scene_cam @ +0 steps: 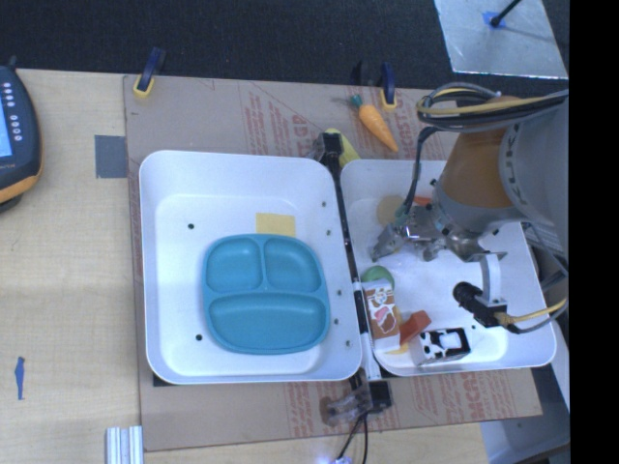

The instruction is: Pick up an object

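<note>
- Left bin [164, 259]: holds a blue divided plate [266, 293] with three compartments, lying flat near the middle, and a small yellow square piece [276, 224] just beyond the plate's far edge, close to it.
- Right bin [522, 351]: several small items lie along its left wall and near corner. A brown and white packet [383, 309] lies against the left wall, with a round pale green-topped piece [376, 277] at its upper end. A small red piece [415, 326] sits just right of the packet. A black and white patterned block [444, 344] rests in the near part of the bin, just beside the red piece.
- Outside the bins: a toy carrot [376, 127] lies on the brown board beyond the right bin, well apart from the bin contents.
- Arm [503, 167]: reaches in from the right and covers the far right part of the right bin.
- Gripper [406, 230]: low over the far left area of the right bin. Its metal parts blur together, so whether it is spread or closed, or has hold of anything, cannot be told.
- A pale item beneath the gripper is too obscured to identify.
</note>
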You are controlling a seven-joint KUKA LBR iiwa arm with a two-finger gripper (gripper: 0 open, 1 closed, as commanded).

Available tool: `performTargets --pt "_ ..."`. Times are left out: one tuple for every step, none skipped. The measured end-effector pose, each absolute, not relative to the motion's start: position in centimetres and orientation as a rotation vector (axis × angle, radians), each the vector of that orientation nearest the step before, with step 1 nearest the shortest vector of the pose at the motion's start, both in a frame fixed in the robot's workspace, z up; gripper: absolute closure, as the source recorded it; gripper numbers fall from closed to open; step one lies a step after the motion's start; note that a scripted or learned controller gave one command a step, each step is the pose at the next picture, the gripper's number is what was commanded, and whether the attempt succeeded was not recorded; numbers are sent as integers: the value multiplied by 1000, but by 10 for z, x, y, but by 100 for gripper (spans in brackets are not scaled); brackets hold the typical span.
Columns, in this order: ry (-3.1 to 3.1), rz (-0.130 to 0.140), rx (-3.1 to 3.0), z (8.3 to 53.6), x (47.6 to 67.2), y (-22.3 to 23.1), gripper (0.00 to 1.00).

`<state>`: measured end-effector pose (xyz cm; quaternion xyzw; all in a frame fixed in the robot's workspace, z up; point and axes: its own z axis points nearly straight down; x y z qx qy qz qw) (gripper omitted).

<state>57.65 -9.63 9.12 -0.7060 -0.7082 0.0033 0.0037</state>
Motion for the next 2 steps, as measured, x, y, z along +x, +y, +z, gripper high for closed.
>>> performTargets --pt "-2231 -1 -2216 93 634 -111 0" --pt "-2218 10 -2213 91 565 -97 0"
